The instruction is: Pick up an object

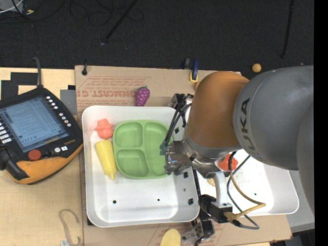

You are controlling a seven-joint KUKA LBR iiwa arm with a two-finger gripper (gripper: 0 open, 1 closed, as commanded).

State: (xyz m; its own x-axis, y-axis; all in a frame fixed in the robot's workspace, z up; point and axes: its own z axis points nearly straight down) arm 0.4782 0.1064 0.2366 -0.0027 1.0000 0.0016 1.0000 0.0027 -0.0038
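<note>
You see the jaws (171, 160) over the green divided plate's (138, 148) right edge; their state cannot be told. Left of them lies the yellow corn (106, 158).

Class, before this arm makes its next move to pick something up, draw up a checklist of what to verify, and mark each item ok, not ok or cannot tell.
1. Objects in the left bin to pick: ok: green plate, yellow corn, pink toy.
2. Gripper over that bin: ok, at the plate's right edge.
3. Fingers' state: cannot tell.
4. Anything held: cannot tell.
5. Purple grapes in a bin: not ok, on the cardboard behind.
</note>
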